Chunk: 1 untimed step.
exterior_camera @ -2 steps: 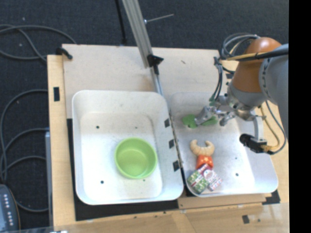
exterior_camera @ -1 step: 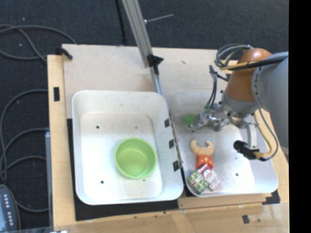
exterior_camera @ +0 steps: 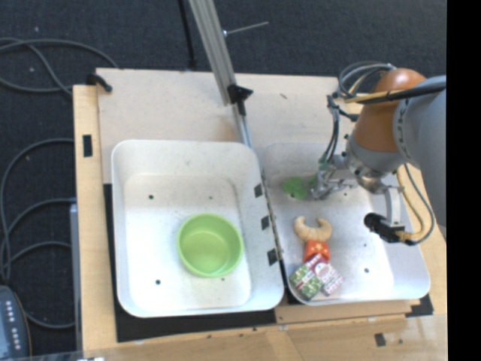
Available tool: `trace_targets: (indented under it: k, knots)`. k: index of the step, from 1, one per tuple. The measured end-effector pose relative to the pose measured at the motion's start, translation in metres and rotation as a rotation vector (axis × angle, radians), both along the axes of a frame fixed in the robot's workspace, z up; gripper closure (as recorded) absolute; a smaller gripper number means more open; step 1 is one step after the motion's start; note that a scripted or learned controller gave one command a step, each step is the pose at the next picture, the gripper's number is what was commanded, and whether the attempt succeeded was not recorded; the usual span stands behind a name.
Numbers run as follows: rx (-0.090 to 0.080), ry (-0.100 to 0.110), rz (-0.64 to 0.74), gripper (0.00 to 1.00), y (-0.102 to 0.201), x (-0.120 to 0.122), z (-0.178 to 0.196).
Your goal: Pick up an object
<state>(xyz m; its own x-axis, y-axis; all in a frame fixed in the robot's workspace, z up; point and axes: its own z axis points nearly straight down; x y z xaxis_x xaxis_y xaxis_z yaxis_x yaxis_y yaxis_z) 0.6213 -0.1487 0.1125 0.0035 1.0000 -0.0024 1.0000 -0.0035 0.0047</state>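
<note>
The gripper is low beside a green piece (jaws' state I cannot tell), so nothing looks lifted yet.

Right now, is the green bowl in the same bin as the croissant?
No. The green bowl sits in the left bin, while the croissant lies in the right bin.
</note>
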Motion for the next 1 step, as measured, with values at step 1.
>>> trace_targets:
  k: [1]
  knots:
    - [0.001,-0.002,0.003,1.0,-0.0068,0.0091,0.0497]
